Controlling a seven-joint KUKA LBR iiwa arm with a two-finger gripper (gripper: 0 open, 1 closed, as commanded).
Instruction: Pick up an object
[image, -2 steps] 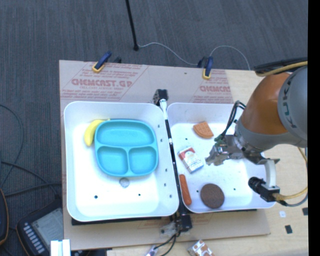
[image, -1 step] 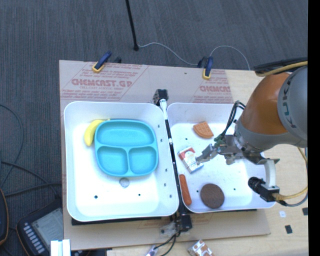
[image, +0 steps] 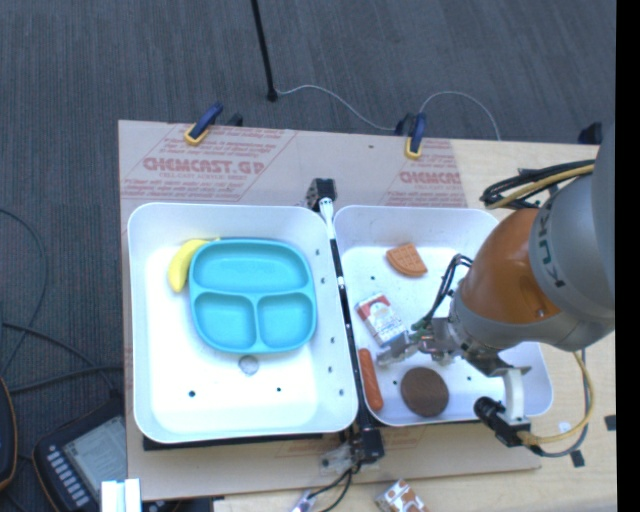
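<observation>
Two shallow white bins side by side on the desk (image: 150, 140) — left bin (image: 150, 400) carrying a blue divided plate (image: 254, 295) with a banana (image: 181, 262) tucked against its upper-left edge, well apart from the arm's working area. Right bin (image: 470, 225) scattered with the likely targets: orange wedge-shaped piece (image: 407, 259) near the top, red-and-white packet (image: 379, 317) mid-left, sausage-like piece (image: 370, 378) lying along the left wall, dark brown round disc (image: 425, 392) near the bottom edge. Arm (image: 540, 270) reaching in from the right, wrist bent low over this bin, presumably because the loose items sit here. Claw (image: 402, 345) down between the packet and the disc, just beside the packet's lower corner — looks slightly spread, nothing seen pinched between the tips. Probably lining up on the packet or the disc; cannot tell which. Items loose and close together, so risk of nudging a neighbour rather than catching one. Pick not yet made, judging by everything lying flat on the bin floor.
</observation>
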